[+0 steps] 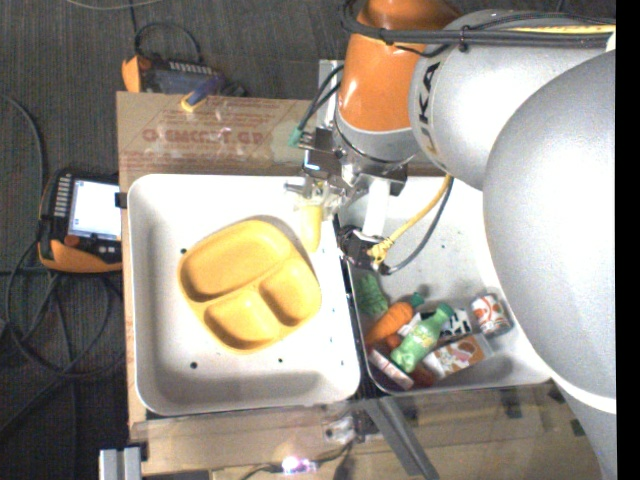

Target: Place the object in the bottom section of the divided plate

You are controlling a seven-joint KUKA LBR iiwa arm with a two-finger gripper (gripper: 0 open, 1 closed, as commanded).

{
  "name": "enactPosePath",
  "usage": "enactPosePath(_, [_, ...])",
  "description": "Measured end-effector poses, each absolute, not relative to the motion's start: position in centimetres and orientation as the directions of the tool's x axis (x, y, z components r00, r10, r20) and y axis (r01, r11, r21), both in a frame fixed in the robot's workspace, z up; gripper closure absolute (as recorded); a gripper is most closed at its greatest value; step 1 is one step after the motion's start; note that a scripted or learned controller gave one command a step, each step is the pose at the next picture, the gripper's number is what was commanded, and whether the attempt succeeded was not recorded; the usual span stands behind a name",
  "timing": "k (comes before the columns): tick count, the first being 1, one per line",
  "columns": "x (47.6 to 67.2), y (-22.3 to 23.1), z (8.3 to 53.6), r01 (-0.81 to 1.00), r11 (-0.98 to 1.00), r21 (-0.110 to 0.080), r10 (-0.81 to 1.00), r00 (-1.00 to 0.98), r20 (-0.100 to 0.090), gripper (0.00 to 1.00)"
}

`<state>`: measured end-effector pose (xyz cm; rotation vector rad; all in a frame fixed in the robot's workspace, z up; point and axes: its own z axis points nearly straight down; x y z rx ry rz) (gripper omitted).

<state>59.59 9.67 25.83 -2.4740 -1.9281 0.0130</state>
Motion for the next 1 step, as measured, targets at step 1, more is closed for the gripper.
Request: enactPosePath(1, [59.64,11.91,27.19,0.959,-0.282,-0.004,0.959,0.282,-0.003,1.00])
